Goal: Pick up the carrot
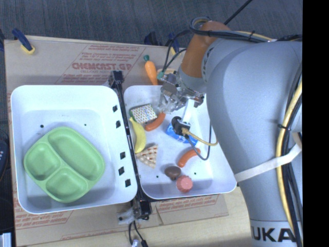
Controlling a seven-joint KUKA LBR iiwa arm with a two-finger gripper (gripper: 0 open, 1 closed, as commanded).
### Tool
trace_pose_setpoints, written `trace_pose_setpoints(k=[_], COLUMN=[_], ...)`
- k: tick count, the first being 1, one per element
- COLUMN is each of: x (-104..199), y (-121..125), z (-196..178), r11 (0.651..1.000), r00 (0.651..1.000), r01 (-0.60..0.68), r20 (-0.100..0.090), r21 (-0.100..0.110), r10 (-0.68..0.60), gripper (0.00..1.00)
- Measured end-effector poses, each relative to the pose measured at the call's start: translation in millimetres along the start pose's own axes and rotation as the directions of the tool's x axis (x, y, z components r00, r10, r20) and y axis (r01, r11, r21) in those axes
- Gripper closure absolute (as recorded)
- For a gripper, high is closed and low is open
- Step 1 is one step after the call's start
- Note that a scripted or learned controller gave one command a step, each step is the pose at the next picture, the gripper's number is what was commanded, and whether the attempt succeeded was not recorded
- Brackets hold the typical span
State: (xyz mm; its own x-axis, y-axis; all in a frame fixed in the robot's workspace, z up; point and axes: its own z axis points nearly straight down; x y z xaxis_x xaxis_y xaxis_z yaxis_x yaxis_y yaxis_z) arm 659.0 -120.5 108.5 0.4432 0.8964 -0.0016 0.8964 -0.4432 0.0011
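Observation:
The carrot [150, 72] is a small orange piece with a green tip. It lies on the cardboard just beyond the far rim of the right bin [218, 163]. My gripper [168, 100] hangs over the far end of that bin, a short way to the right of and nearer than the carrot, and apart from it. Nothing shows held in the gripper. The arm's grey body covers the right side of the bin.
The right bin holds a banana [138, 135], a waffle square [143, 112], two orange-red sausages [155, 121] [187, 156], a blue item [176, 130], a sandwich wedge [147, 155] and two round pieces [178, 178]. A green divided plate [64, 163] lies in the left bin [31, 99].

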Motion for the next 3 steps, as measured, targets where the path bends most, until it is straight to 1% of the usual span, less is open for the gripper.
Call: trace_pose_setpoints(k=[1,2,3], x=[17.4,31.3,-13.2], y=[-11.0,-107.6,-89.4], z=[-137.8,-89.8,-126.8], r11=[0.999,0.994,0.995], r00=[0.999,0.994,0.995], r01=[0.040,-0.108,-0.097], r20=[-0.002,0.001,0.000], r21=[0.003,0.008,0.005], r10=[-0.040,0.108,0.097], gripper=[1.00,1.00,1.00])
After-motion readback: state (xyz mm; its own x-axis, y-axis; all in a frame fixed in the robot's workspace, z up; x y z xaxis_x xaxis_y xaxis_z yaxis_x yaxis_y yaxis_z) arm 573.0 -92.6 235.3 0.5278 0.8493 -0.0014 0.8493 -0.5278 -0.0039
